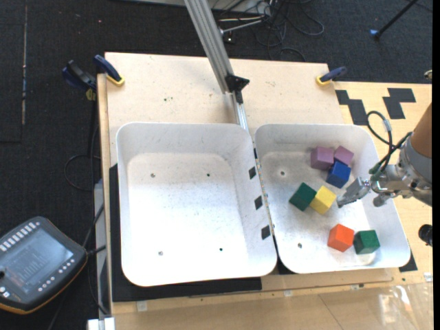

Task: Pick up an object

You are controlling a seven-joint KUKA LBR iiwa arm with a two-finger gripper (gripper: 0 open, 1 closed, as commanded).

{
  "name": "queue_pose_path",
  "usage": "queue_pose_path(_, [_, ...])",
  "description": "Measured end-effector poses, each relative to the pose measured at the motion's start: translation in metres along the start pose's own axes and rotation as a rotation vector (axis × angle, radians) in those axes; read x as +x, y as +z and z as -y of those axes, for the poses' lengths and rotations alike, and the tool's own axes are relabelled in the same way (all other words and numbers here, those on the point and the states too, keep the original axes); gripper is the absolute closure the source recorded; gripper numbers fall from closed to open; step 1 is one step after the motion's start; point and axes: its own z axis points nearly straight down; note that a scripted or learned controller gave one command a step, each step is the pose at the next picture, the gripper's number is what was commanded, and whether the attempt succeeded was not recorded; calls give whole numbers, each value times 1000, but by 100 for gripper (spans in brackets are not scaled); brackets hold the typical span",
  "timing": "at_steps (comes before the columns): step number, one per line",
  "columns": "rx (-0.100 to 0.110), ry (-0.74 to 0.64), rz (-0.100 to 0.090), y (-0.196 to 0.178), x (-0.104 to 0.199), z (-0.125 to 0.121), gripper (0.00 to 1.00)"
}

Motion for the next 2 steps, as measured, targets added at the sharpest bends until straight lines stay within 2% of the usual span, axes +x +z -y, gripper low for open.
queue_pose_path(1, [-4, 1, 1, -2, 0, -1, 0])
queue_pose_path(2, [2, 2, -1, 61, -1, -4, 0])
